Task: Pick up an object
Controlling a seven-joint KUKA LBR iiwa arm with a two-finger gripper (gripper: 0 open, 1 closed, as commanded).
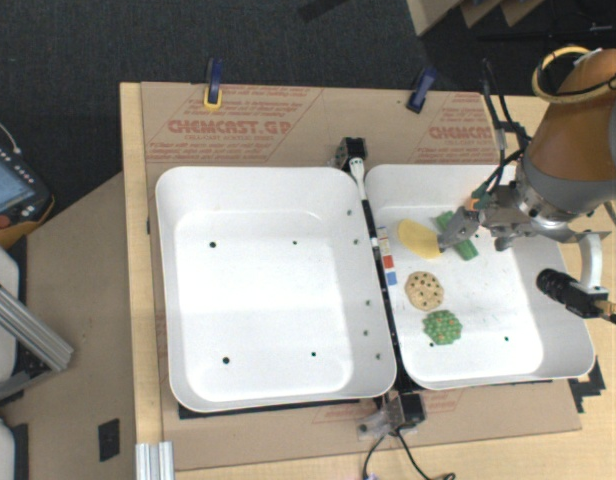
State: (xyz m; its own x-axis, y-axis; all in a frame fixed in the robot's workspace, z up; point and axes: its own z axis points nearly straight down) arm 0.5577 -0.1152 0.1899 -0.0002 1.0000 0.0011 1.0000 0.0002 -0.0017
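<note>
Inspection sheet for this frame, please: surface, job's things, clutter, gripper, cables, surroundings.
Surface: two white bins, left bin and right bin, on a cardboard sheet.
Job's things: yellow piece, cookie, green ball and green block, all in the right bin.
Clutter: nothing seen.
Gripper: gripper low over the green block; grasp cannot be told.
Cables: one along the arm; one at the front edge.
Surroundings: two clamps on the far edge, dark floor.
</note>
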